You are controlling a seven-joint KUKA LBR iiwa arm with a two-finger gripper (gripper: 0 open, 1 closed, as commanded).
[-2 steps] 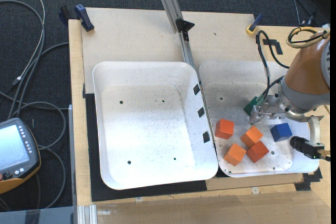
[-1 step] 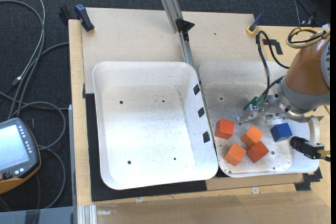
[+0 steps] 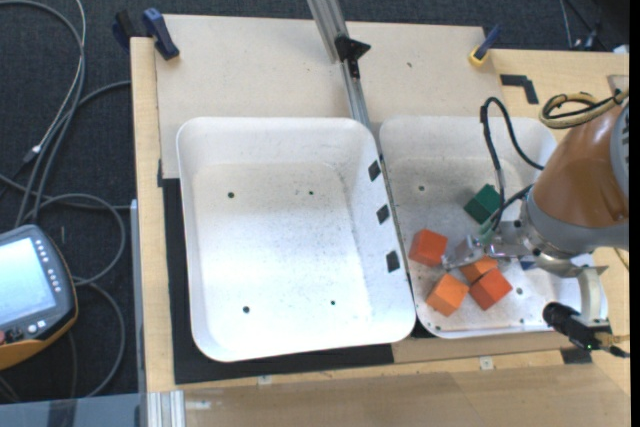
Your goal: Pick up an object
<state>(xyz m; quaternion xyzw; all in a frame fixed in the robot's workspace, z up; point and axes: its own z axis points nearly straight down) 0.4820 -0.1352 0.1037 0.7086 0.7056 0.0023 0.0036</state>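
The bench bears two white bins side by side.

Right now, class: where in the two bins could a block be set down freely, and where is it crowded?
The left bin offers bare floor from wall to wall. In the right bin, the far strip behind the green block is free. Its near half is crowded: three orange blocks cluster around the gripper.

From my feed the light is even and bright, coming from overhead; the left bin glares almost featureless white. Shadows are soft, short under the blocks beside the jaws. Focus is slightly soft throughout, grainy on the dark carpet.
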